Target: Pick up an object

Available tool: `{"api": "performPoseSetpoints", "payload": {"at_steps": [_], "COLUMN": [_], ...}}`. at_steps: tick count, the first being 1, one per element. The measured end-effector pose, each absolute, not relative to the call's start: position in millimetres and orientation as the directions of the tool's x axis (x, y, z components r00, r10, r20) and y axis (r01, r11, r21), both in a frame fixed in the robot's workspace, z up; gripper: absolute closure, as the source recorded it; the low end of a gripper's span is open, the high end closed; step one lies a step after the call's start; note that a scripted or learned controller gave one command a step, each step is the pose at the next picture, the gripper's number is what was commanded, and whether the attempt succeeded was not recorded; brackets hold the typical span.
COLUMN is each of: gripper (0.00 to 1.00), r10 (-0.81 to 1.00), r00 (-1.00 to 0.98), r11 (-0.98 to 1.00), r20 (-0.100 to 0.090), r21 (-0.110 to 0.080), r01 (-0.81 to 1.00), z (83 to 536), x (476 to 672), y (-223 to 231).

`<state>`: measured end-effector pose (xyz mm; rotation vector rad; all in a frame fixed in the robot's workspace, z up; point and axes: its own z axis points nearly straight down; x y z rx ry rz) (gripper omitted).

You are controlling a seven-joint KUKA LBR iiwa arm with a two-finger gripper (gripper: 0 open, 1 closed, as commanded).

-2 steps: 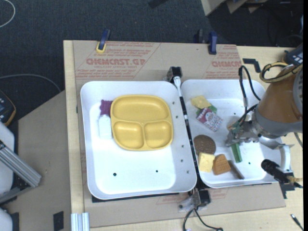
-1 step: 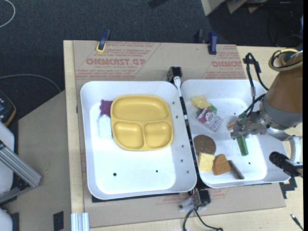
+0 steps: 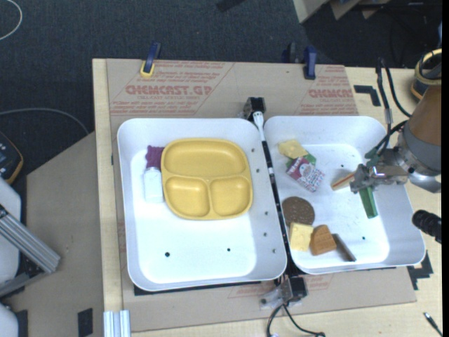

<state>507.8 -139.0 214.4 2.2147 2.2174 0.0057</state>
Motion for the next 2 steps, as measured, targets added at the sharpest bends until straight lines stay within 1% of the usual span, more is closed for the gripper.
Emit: {"api": "performPoseSetpoints", "payload": {"at_steps": [1, 2], "gripper": [1.00, 1.00], "r10": [1.000, 1.000], "r00": [-0.001, -0.004], "r11": [0.001, 0.004], "r20": [-0.002, 0.002], "r21": [0.005, -0.002], "r01": [1.000, 1.000], "z": [226, 233], "x": [508.8, 498.7], "y": [-139, -90]}}
